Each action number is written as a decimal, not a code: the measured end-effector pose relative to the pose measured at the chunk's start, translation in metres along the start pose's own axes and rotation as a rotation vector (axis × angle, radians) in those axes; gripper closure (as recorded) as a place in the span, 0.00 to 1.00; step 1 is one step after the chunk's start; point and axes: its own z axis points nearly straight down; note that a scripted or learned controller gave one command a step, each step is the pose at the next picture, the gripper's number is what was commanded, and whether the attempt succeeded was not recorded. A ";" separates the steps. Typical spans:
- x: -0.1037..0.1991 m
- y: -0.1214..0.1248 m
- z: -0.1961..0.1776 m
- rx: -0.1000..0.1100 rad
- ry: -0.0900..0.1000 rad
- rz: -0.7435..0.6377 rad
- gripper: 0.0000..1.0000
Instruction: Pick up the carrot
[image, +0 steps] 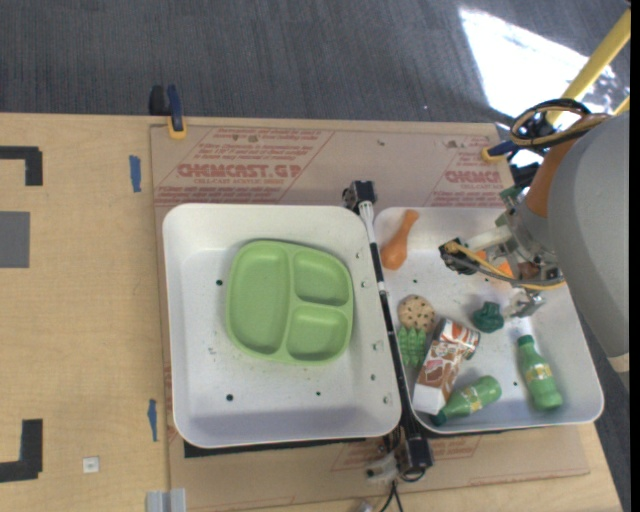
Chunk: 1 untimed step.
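Orange and smooth, the carrot (398, 241) is lying at about ten o'clock in the right bin (585, 385), its tapered long axis running from twelve to seven o'clock. The gripper (455, 253) is hovering just beside it, jaws spread narrowly, holding nothing.

The gripper (462, 254) hangs over the right bin (585, 345). To its left, near that bin's left wall, lies the carrot (398, 240). Below and left of it sit a cookie (416, 312) and a carton (446, 361); below and right, one bottle (539, 374). Another bottle (470, 397) lies beneath. Far left, the plate (291, 300) rests in the left bin (190, 330).
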 end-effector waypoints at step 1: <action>0.002 0.000 -0.012 0.000 0.004 -0.003 1.00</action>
